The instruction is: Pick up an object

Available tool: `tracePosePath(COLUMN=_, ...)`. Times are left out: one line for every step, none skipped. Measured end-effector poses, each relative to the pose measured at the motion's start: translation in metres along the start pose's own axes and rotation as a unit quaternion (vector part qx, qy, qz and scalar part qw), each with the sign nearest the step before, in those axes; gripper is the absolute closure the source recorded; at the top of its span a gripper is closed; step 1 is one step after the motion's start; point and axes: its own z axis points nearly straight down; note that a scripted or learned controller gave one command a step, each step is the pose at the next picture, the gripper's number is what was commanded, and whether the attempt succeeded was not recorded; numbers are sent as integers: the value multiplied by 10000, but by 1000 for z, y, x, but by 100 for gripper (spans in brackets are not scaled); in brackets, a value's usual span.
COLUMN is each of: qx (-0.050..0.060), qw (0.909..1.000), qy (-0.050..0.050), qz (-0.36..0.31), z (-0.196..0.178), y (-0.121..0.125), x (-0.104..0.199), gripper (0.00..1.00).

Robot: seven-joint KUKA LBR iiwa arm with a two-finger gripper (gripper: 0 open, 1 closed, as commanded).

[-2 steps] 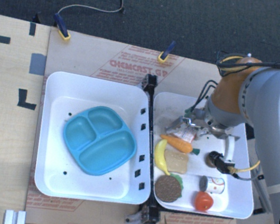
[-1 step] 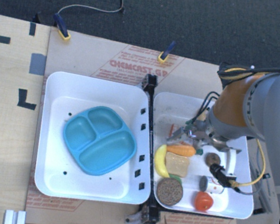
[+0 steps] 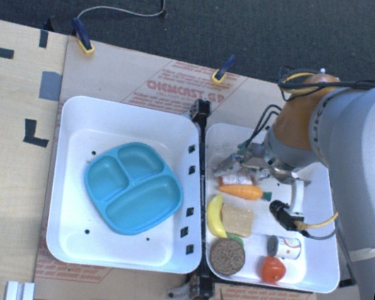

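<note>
Two shallow white bins are set side by side on a sheet of printed cardboard (image 3: 162,87), which is held to the bench by two yellow-and-blue clamps (image 3: 83,37) at its far edge. In the left bin (image 3: 70,161) a blue divided plate (image 3: 134,187) is seen lying flat, tilted a little to the bin's walls and apart from them. The toy food is gathered in the right bin (image 3: 322,263): an orange carrot (image 3: 241,190) lies across the bin near its middle; just below it a yellow banana (image 3: 215,215) is laid along the left wall, touching a slice of tan bread (image 3: 237,220) at its right; below these a round brown patty (image 3: 227,256) is placed near the front wall, with a red tomato (image 3: 272,269) to its right and a small white can with a grey top (image 3: 284,247) just above the tomato. The grey arm is seen reaching in from the right, its orange band (image 3: 294,121) over the far part of the right bin. The gripper (image 3: 242,164) is lowered just above the carrot, close to it or touching it; which of the two cannot be told. How far the claw is spread cannot be told from this view, and nothing is seen held in it.
</note>
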Motion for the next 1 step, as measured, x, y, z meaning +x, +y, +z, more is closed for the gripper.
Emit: tracePosePath(qx=12, qw=10000, qy=0, qz=2, z=1, y=46, x=3, gripper=0)
